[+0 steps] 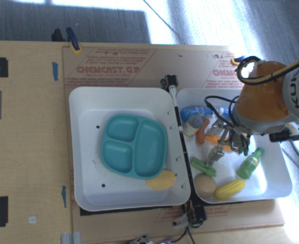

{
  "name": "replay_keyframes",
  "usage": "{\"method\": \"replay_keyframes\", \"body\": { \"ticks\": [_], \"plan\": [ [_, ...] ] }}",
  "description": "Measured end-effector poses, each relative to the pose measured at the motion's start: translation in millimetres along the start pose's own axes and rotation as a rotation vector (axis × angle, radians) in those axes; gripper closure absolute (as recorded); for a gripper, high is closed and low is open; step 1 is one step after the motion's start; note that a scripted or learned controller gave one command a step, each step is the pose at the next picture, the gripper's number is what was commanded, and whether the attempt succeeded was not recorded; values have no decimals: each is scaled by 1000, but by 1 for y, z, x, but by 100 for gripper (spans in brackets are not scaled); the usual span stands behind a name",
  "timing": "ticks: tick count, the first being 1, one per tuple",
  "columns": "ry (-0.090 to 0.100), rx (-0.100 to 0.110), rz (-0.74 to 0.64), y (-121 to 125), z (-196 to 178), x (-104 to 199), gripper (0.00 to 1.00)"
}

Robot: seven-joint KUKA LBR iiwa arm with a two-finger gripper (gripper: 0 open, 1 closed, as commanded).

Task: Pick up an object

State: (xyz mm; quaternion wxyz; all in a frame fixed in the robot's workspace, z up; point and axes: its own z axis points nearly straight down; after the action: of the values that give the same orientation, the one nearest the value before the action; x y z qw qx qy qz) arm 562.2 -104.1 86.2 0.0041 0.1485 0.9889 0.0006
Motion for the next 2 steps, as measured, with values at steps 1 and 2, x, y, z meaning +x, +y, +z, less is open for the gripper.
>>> {"method": "replay_keyframes", "body": {
  "ticks": [1, 2],
  "plan": [
    [0, 0, 0, 0, 0, 0, 0],
    [0, 0, 0, 0, 0, 0, 0]
  ]
}}
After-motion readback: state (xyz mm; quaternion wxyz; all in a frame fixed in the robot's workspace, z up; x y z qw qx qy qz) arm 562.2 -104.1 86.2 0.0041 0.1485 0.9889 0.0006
